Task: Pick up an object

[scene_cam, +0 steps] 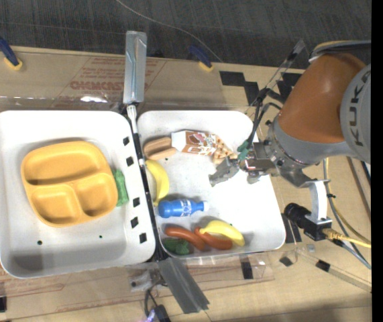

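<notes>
On the counter [57,300], the left white bin [7,247] holds a yellow divided tray [67,180], tilted slightly, with a small green object [120,186] pressed against its right edge near the bin wall. A grey metal divider [135,66] runs down between the two bins, and blue clamps [8,51] grip the cardboard backing at the far edge.

The right white bin [261,223] carries the loose items. Along its left wall lie a hot dog in a bun [159,147] at the top and a yellow banana [157,178] just below it. A blue bottle with a white cap [180,208] lies on its side beneath the banana. Near the front wall, a red sausage [190,237] rests beside a green piece [176,246] and a second yellow banana-like fruit [223,231], these three touching or nearly so. At the top of the bin a pizza slice in a printed wrapper [201,142] lies tilted, its tip pointing right.

The tool [223,173] sits low over the bin's upper right area, just right of the pizza slice's tip, on the end of the grey arm [325,106] with its orange band. Its fingers look slightly apart with nothing visible between them, though the detail is small and dark, so I cannot tell their state for sure.
</notes>
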`<state>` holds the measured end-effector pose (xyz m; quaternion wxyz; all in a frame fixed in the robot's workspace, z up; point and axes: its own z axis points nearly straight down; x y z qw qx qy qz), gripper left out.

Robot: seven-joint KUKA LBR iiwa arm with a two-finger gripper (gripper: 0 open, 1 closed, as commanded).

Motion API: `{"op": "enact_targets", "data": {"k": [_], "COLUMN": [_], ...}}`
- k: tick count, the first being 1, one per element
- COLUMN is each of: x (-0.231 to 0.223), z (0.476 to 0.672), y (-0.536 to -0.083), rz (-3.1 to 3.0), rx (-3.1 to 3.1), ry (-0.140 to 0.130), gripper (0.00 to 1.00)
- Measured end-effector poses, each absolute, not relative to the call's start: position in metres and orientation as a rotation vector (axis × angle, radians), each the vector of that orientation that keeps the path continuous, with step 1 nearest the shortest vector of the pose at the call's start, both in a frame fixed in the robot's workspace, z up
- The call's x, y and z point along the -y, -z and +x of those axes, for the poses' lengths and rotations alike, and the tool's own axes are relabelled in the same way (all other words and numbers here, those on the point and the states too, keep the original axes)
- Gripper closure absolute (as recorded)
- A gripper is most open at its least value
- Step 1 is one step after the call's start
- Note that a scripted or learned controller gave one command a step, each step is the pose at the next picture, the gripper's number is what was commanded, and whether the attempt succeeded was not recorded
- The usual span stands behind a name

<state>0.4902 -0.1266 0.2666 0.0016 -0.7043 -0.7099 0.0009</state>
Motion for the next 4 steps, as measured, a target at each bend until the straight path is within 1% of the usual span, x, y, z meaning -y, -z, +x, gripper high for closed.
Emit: {"op": "enact_targets", "data": {"k": [1,2,3,4], "x": [0.146,0.196,0.13,0.111], "z": [0.474,0.523,0.585,0.611], "y": [-0.102,-0.262,-0.137,-0.091], "rz": [-2.097,-2.172,-2.28,-1.667], "rx": [2.323,2.278,2.144,2.66], "ry": [-0.009,0.002,-0.011,-0.002], "gripper": [0.0,0.0,0.0,0.0]}}
